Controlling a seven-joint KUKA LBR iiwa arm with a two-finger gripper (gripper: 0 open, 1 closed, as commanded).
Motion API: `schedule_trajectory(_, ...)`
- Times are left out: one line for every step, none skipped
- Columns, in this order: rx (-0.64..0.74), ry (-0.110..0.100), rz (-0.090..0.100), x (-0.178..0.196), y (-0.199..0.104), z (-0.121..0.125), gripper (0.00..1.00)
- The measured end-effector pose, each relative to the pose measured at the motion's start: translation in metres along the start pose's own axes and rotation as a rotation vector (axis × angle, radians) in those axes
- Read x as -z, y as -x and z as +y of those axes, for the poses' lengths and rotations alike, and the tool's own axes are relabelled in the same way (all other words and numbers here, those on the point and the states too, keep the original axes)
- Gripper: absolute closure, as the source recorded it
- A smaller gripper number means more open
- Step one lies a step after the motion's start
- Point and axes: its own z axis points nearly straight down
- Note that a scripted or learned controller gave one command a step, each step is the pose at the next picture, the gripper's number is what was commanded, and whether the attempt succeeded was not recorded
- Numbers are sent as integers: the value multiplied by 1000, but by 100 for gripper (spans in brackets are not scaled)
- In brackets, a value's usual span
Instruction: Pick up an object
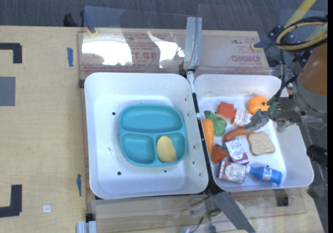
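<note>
Gripper [258, 119] is hanging low over the right bin [299, 175], reaching in from its right edge, and you cannot tell from this slanted view whether it is spread or closed, or whether anything is caught in it. It is sitting just above the bread slice [261, 144] and just beside the orange fruit [256, 104], so you are looking at an arm poised over the thickest part of the pile, presumably because that is where a blind grab has the best odds.

No single target is named, so any piece counts. The candidates are all crowding the right bin: the carrot [208, 132] lying along the left wall with a green leafy piece [216, 120] at its top, a red block [226, 109] toward the far edge, small printed packets [235, 149] in the middle, another packet [232, 171] near the front edge, and a blue bottle [266, 175] lying on its side by the front right corner.

You should be watching the crowding. The packets, the bread and a reddish-orange piece [235, 133] are touching or overlapping, so a descent here is likely to be nudging neighbours or pinching two things at once. The bin's right wall is also leaving the wrist little room.

The left bin [99, 123] is holding a teal divided tray [151, 123] with a yellow lemon-like piece [166, 149] resting in its front right compartment, well apart from the arm.
</note>
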Motion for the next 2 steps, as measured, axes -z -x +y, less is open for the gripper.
schedule_trajectory(134, -4, 0, -55, 61, 132, 0)
schedule_trajectory(304, 4, -3, -62, 91, 134, 0)
